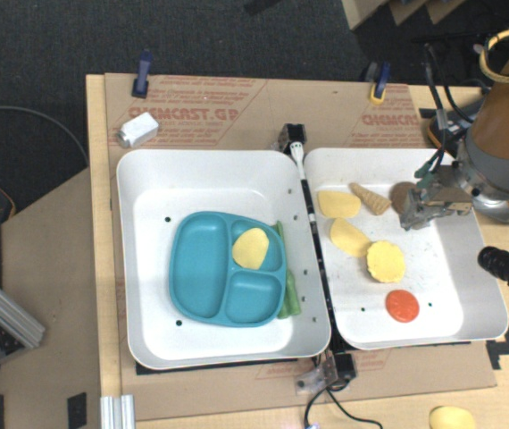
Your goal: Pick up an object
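Cardboard-topped bench, two bins. Gripper (413, 213) low in right bin (469, 324); cone-shaped piece (371, 198) just left, pointing away. Finger state probably obscured; cannot tell.

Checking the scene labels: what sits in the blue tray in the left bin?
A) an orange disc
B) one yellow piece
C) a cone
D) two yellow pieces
B: a single yellow piece lies in the upper right compartment of the blue tray; the orange disc and cone are in the right bin.
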